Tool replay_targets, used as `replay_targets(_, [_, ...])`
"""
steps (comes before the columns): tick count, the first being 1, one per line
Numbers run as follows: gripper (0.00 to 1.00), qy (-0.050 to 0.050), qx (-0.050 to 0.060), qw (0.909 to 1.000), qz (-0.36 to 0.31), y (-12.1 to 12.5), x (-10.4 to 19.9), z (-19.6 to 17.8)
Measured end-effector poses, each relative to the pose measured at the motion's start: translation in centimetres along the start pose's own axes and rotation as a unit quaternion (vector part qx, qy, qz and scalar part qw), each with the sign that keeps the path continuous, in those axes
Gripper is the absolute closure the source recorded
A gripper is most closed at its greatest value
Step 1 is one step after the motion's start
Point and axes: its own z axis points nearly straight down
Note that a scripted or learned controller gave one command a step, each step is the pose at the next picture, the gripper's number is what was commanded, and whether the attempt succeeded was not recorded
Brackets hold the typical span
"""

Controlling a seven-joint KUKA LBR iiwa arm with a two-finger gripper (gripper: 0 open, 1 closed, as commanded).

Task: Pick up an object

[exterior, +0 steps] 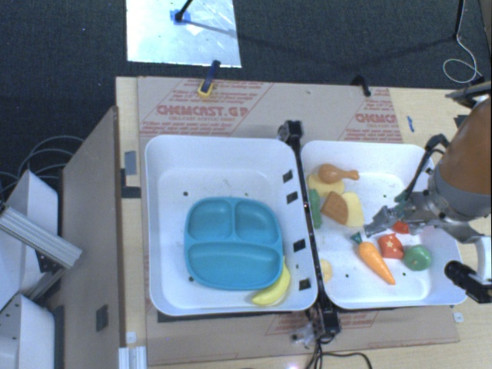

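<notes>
Needed a steady descent over the right shallow white plastic bin [338, 160], away from the blue divided plastic tray [233, 241] in the left one; could not tell the tool [382, 223] open or closed; best target judged the orange plastic toy carrot [375, 259] just beneath, beside the small red toy piece [390, 245]

A single fixed camera is looking down at a slant from above the bench [92, 206], sitting far enough back to be taking in both white bins, the left bin [165, 160] and the right bin [384, 164], plus dark floor beyond. The arm [469, 167] is entering from the right edge.
</notes>
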Motion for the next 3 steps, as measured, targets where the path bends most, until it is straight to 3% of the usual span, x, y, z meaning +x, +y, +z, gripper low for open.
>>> replay_targets(1, [0.0, -0.001, -0.007, 1.0, 0.0, 0.2, -0.9, 10.8])
replay_targets(2, [1.0, -0.001, -0.006, 1.0, 0.001, 0.1, -1.0, 10.0])
replay_targets(3, [1.0, 0.002, -0.004, 1.0, -0.005, 0.0, 7.1, 1.9])
